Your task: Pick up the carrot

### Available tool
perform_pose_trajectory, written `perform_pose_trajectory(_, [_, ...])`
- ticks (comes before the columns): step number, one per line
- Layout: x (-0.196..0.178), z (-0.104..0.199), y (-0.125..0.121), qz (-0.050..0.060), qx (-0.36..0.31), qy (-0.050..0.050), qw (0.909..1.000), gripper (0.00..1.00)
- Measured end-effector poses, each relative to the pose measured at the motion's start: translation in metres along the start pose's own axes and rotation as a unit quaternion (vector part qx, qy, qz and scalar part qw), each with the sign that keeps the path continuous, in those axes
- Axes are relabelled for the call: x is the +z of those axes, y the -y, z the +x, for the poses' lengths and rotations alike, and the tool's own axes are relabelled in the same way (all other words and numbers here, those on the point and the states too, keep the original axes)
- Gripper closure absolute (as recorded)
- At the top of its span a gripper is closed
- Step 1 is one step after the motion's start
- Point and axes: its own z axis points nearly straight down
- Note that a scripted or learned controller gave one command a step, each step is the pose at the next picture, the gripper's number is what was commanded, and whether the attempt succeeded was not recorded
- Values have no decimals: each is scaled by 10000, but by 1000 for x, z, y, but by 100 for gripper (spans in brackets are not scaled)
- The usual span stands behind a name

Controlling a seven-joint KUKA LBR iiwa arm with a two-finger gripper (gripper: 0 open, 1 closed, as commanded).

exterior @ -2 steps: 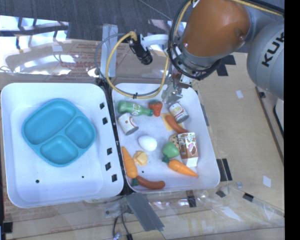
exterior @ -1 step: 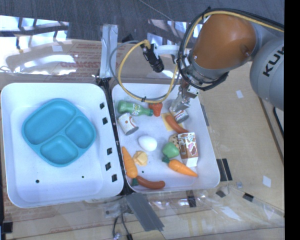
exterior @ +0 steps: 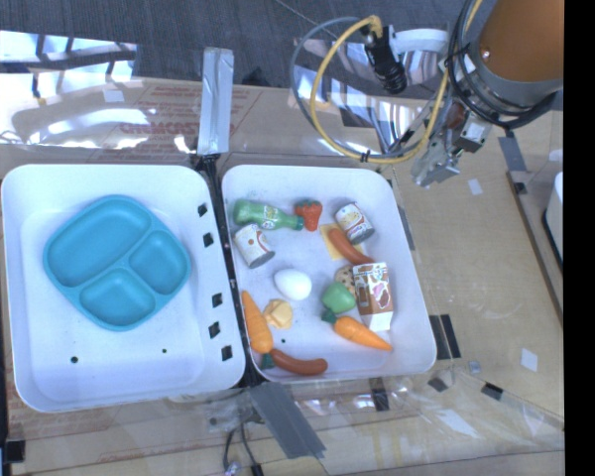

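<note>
Lying in the right bin (exterior: pixel 409 266) near its front right corner, the carrot (exterior: pixel 362 334) has its long axis running left to right with a slight slant, green top at the left beside a green pepper (exterior: pixel 339 297), tip pointing right and toward the front. A small carton (exterior: pixel 373 289) stands just behind it. The gripper (exterior: pixel 438 164) hangs outside the bin past its back right corner; whether it is apart or together cannot be told.

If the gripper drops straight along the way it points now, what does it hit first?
Likely bare bench just outside the right bin's top-right corner, not a carrot. The gripper hangs beyond that rim; depth is unclear.
</note>
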Motion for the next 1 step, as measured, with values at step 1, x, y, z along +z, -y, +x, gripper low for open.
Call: perform_pose_trajectory(1, [134,-28,12,21,-884,117,9960,100])
